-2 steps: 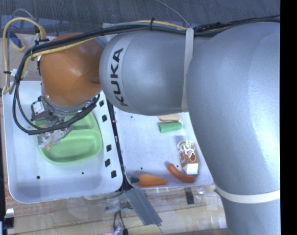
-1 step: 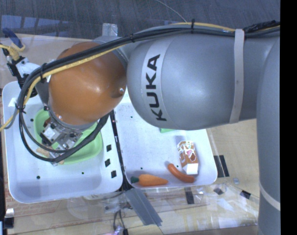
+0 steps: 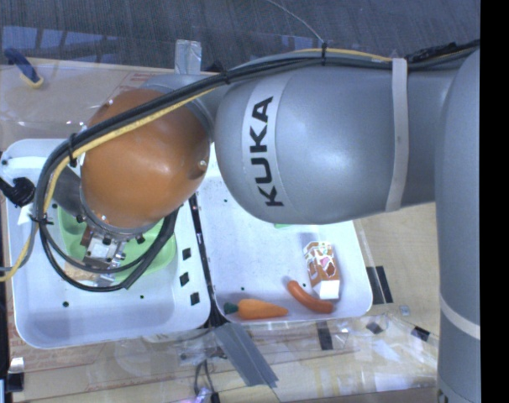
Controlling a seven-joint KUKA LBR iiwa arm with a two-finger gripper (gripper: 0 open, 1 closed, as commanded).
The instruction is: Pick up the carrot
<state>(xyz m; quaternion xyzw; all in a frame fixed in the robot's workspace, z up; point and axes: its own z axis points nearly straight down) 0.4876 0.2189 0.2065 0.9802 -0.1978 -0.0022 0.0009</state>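
Observation:
The carrot (image 3: 256,310), orange with a green stem end, lies along the front wall of the right bin (image 3: 263,259). My gripper (image 3: 102,253) hangs under the orange wrist band, over the left bin (image 3: 86,317), far to the left of the carrot. It sits above a green object (image 3: 158,254) there. The arm's bulk hides much of both bins.
In the right bin's front right corner lie a red sausage (image 3: 309,298) and a small patterned packet (image 3: 321,269), just right of the carrot. Black cables loop round the wrist over the left bin. A divider wall (image 3: 200,259) separates the bins.

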